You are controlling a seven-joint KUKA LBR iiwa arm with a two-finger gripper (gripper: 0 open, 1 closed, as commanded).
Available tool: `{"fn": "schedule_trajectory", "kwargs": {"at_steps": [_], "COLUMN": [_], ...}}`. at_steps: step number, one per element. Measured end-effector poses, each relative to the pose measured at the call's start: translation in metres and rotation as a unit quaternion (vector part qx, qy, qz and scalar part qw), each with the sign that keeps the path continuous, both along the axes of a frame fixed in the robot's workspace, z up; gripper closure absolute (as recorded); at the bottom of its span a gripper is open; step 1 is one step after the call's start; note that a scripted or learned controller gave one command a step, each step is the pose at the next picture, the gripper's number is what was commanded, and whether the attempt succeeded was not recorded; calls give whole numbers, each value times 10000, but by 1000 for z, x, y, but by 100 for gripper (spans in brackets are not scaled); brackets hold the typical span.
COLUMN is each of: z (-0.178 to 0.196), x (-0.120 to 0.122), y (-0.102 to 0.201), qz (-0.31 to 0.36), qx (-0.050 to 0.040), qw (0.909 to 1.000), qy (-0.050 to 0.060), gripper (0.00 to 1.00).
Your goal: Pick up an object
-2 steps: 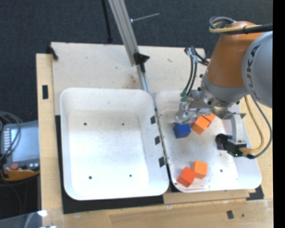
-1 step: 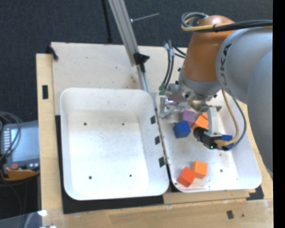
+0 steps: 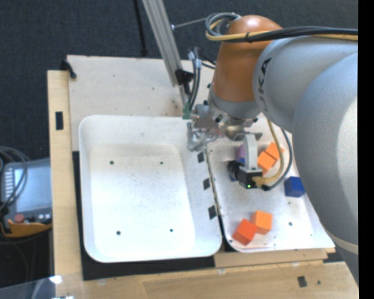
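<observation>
In the right bin, two orange blocks lie close together near the front rim. A third orange block lies further back, under the arm, and a blue block rests by the right side. My gripper hangs low at the back of the strip between the two bins, left of all the blocks, and I see none of them in it. A bit of purple peeks out beside the wrist, mostly hidden.
The left bin lies to the left of the gripper. A slanted metal rail rises behind the bins. The bulky grey arm covers the right bin's back right part.
</observation>
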State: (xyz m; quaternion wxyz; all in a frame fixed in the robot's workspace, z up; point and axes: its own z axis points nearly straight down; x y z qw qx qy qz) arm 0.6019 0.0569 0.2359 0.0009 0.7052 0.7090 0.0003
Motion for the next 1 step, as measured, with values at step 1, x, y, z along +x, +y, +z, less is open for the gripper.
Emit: {"fn": "schedule_trajectory", "kwargs": {"at_steps": [1], "z": [7], "x": [25], "y": [41], "qz": [7], "qx": [12], "qw": [10000], "qy": [-5], "gripper": [100]}}
